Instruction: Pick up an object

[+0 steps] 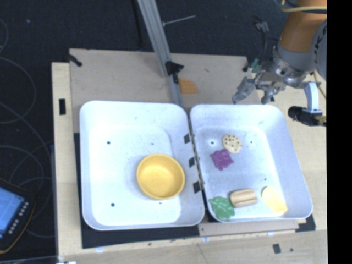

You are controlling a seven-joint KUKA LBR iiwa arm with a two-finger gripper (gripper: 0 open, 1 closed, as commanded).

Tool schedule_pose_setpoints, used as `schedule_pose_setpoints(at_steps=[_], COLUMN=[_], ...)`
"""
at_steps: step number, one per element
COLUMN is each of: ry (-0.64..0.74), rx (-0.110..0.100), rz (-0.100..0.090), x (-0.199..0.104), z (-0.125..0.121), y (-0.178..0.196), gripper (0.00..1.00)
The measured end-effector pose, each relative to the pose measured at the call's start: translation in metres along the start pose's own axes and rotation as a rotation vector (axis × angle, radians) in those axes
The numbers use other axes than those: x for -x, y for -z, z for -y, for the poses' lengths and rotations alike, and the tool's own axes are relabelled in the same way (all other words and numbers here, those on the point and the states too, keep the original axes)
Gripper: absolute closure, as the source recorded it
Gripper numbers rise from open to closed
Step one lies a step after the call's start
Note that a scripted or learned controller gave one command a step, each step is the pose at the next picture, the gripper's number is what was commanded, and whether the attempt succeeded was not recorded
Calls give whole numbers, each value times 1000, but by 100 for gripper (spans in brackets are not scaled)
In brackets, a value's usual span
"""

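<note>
My gripper (254, 95) hangs above the far rim of the right bin (286, 131), its two fingers spread apart with nothing between them. In the right bin lie a speckled cookie (232, 143), a purple piece (221, 159), a tan bread roll (243, 197), a green leafy piece (221, 207) and a yellow lemon-like piece (273, 198). A yellow bowl (160, 175) sits in the left bin (104, 125). The gripper is well above and behind the cookie, touching none of the objects.
A slanted grey metal post (155, 32) rises behind the seam between the bins, with a small orange tag (187, 86) at its foot. The bench edge (60, 147) runs left of the bins. A handheld screen (11, 212) lies off the bench at lower left.
</note>
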State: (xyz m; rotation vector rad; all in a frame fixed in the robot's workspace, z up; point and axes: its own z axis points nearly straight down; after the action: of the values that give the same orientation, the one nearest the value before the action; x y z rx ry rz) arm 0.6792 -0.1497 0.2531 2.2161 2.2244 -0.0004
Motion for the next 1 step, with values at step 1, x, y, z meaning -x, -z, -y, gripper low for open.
schedule_pose_setpoints(at_steps=[1], ry=[0], rx=[0], rz=[2], x=[1], z=[0], y=[0], gripper=[0])
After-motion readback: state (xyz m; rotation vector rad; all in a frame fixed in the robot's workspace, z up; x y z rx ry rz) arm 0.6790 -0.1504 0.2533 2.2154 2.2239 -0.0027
